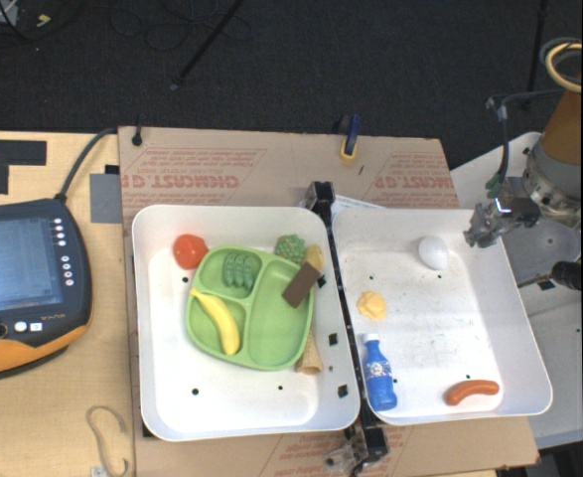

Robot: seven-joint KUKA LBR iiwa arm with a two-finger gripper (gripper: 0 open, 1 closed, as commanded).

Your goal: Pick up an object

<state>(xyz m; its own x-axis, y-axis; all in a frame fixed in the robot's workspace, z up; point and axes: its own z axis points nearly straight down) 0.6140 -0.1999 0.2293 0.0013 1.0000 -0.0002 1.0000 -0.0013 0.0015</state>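
Since any object will do, the white egg-shaped ball (pixel 433 252) is the natural pick: it sits in the upper part of the right bin (pixel 529 366), alone on bare floor, with nothing touching it. To take it well, I judge the arm should come straight down over its middle and close gently, because a smooth round thing may roll or slip out sideways.

The gripper (pixel 489 223) hangs over the bin's upper right corner, near the ball, which lies just to its left and slightly lower in the view. Whether the gripper is spread or closed cannot be told; nothing is seen held in it.

Farther off in the same bin lie a small yellow lump (pixel 371 305) near the centre divider, a blue bottle (pixel 377 374) below it, and an orange sausage (pixel 471 392) at the lower right. The left bin (pixel 162 386) holds a green divided plate (pixel 271 336) bearing a banana (pixel 218 322), with a red tomato (pixel 189 250) beside it.
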